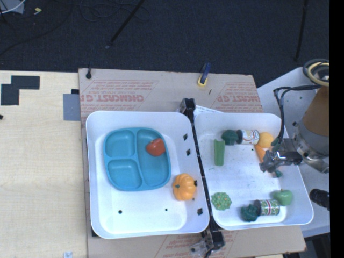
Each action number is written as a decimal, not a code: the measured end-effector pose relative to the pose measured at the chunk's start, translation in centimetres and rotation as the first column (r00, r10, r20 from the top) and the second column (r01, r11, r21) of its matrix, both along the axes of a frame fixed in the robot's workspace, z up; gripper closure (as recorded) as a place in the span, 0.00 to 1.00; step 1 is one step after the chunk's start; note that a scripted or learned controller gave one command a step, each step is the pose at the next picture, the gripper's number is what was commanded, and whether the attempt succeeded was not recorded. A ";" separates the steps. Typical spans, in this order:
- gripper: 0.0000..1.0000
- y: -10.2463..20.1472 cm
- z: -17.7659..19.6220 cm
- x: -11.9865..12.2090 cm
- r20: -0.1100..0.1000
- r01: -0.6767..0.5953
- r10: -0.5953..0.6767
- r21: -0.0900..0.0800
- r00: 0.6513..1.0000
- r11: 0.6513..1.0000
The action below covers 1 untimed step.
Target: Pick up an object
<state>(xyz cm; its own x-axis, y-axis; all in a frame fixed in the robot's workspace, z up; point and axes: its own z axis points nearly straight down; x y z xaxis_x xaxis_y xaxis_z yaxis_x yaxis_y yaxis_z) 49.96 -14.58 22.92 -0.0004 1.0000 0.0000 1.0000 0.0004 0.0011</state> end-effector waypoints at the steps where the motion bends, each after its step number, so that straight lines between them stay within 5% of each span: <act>1: 1.00 4.6 -0.8 3.4 -0.003 -0.004 0.004 0.001 1.000 1.000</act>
